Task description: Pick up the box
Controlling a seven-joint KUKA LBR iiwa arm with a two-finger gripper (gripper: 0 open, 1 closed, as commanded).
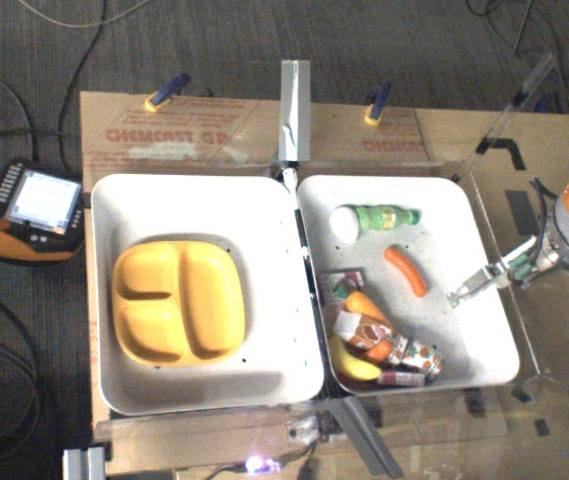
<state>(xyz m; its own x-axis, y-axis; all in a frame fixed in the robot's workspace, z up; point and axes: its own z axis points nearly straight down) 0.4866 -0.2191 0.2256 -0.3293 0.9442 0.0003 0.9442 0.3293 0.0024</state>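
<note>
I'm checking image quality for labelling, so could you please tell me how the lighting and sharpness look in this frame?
In the camera view, lighting is even and soft; the white right bin is bright but not blown out. The yellow tray casts only a faint shadow. The box sits in a slightly blurry cluttered pile, its print unreadable. The claw looks soft and thin.

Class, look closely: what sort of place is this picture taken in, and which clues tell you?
Probably a robotics lab test bench: two white bins on a clamped board, a robot gripper reaching in, and a handheld control pendant among loose cables on the floor.
</note>
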